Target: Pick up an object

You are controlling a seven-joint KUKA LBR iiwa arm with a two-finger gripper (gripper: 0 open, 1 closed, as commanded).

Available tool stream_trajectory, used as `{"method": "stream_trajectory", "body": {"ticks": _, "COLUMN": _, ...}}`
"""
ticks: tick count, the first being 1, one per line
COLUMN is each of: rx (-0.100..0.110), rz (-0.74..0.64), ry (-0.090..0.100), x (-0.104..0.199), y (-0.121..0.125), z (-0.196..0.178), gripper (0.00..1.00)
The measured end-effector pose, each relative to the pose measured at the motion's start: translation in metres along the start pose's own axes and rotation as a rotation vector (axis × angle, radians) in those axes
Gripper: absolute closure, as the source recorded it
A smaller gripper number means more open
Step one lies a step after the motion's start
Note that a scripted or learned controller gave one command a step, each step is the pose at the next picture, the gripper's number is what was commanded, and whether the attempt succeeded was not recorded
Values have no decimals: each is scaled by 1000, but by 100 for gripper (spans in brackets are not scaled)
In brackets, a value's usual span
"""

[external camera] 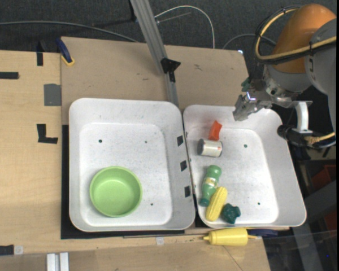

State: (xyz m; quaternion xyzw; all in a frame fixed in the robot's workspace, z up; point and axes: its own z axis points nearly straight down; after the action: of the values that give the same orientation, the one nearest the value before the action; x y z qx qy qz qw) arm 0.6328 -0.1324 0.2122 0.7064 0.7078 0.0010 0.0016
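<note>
In the right bin (271,168) lie an orange block (215,130), a white and grey cylinder (210,148), a green bottle (209,184), a yellow corn cob (217,202) and a small dark green piece (231,213). My gripper (244,107) hangs over the bin's far edge, up and to the right of the orange block, apart from every object. Nothing shows between its fingers.
A green bowl (116,191) sits in the left bin (124,117) at its near left. A yellow bottle-like object (229,237) lies on the bench just in front of the right bin. A grey pole (152,35) slants over the back of the bench.
</note>
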Motion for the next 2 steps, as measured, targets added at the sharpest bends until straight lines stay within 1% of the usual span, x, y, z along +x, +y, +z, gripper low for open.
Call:
{"method": "stream_trajectory", "body": {"ticks": 1, "rx": 3, "rz": -5, "ry": 2, "x": 54, "y": 8, "z": -14, "gripper": 100}}
{"method": "stream_trajectory", "body": {"ticks": 2, "rx": 6, "rz": -5, "ry": 2, "x": 106, "y": 10, "z": -5, "gripper": 100}}
